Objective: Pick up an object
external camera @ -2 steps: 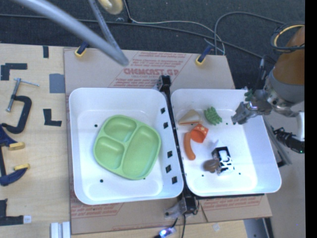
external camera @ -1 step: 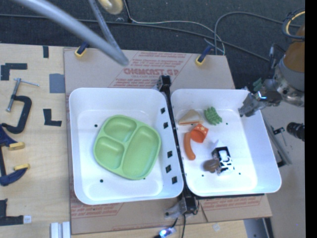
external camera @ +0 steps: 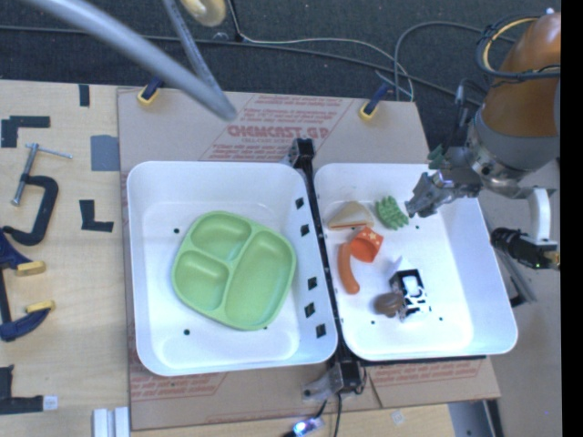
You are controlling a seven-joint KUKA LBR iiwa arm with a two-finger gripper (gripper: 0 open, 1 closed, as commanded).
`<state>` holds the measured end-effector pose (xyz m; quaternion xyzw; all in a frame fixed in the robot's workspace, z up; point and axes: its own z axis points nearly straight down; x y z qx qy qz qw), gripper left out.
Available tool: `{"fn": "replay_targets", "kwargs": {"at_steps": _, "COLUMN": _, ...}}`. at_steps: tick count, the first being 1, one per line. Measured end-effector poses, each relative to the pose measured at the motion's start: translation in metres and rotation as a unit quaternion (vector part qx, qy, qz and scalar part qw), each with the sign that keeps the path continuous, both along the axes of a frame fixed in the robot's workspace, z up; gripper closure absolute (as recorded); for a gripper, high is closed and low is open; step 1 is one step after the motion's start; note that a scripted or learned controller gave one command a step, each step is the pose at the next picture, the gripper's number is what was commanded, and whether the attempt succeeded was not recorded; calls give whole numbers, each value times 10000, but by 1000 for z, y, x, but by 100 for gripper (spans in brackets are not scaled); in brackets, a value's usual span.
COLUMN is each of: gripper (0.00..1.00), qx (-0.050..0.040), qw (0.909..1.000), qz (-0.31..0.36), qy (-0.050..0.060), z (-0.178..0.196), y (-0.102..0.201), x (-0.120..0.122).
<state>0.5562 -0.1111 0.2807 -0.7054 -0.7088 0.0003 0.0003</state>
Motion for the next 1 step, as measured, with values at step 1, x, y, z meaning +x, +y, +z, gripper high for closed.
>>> {"fn": "replay_targets", "kwargs": {"at_steps": 1, "gripper": 100, "qx": 0, "qw": 10000, "qz": -1, "qy": 1, "z": -5, "y": 44, "x": 0}}
